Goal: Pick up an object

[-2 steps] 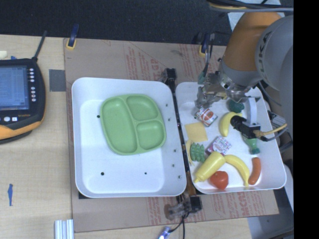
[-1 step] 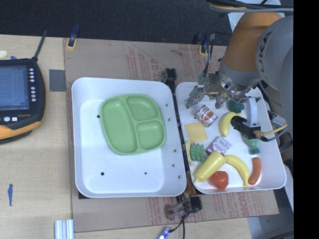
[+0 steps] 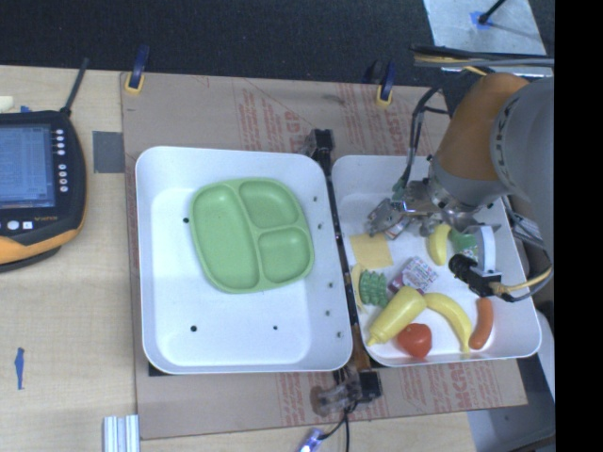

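My gripper (image 3: 386, 218) hangs low over the upper left part of the right bin (image 3: 356, 179), just above a yellow cheese slice (image 3: 369, 250). Nothing can be seen held in it. Below the cheese lie a green knobbly piece (image 3: 373, 286), a yellow pepper (image 3: 396, 311) and a red tomato (image 3: 415, 339). A banana (image 3: 452, 313) and a sausage (image 3: 482, 324) lie at the bin's lower right. A lemon (image 3: 438, 244), a small wrapped packet (image 3: 418, 273) and a green-and-white item (image 3: 469, 243) sit under the arm's wrist.
The left bin (image 3: 170, 332) holds a green divided plate (image 3: 252, 234). An orange-edged control tablet (image 3: 33, 182) lies on the bench at the far left. The arm's grey and orange body (image 3: 490, 135) covers the right bin's upper right corner.
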`<state>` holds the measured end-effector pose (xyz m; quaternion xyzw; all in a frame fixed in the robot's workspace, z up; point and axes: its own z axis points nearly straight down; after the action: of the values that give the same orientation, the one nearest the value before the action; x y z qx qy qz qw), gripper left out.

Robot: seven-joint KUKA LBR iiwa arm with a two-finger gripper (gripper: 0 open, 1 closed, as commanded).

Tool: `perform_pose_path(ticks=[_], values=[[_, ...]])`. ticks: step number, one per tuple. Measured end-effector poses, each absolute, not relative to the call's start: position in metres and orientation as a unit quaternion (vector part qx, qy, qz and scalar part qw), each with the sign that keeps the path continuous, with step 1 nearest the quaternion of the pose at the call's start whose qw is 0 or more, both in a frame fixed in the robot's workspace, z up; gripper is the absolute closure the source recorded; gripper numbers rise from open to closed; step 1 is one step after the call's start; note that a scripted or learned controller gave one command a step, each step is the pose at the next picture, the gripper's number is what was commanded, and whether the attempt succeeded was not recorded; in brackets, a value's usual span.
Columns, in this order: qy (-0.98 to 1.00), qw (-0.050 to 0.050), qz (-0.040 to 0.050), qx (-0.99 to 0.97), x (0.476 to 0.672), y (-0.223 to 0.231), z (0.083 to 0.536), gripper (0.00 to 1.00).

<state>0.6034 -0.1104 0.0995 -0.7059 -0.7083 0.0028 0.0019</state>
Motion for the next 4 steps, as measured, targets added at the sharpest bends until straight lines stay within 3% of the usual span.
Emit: perform_pose_path(ticks=[1,2,3,4], values=[[-0.709,0.002,0.0028,-0.705,0.604,-0.111,0.111,1.00],[-0.709,0.002,0.0028,-0.705,0.604,-0.111,0.111,0.00],[-0.710,0.007,0.0042,-0.705,0.655,-0.118,0.093,0.00],[-0.710,0.007,0.0041,-0.704,0.655,-0.119,0.093,0.00]])
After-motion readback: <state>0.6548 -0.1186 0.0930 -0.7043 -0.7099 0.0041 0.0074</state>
